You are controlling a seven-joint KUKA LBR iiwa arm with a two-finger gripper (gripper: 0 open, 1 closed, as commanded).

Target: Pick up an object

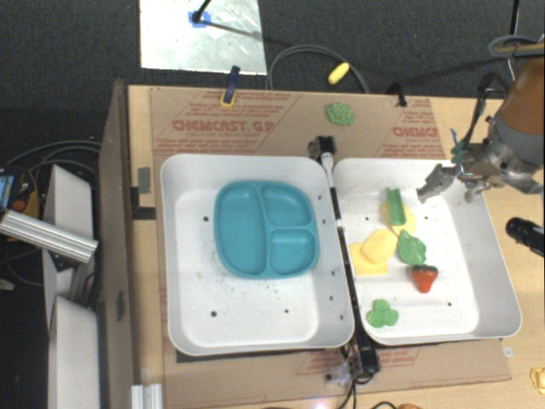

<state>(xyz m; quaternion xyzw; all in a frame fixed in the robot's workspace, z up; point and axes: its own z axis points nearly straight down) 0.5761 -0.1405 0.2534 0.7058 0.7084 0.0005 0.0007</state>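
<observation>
1. Nearest the camera: small green leafy toy (382, 314), low in the right white bin (477, 313).
2. Landmark: yellow toy block (377, 250) mid-bin. Green leaf piece (412, 250) touches it, red strawberry toy (424, 277) just beside; green stick (394, 204) above.
3. Gripper (450, 179) above-right, fingers spread, nothing between them.
4. Risk: crowded pieces; fingers may nudge neighbours or close between them.

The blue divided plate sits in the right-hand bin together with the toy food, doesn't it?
Not quite. The camera view shows the blue divided plate alone in the left bin. The toy food, such as the strawberry and yellow piece, lies in the right bin.
</observation>
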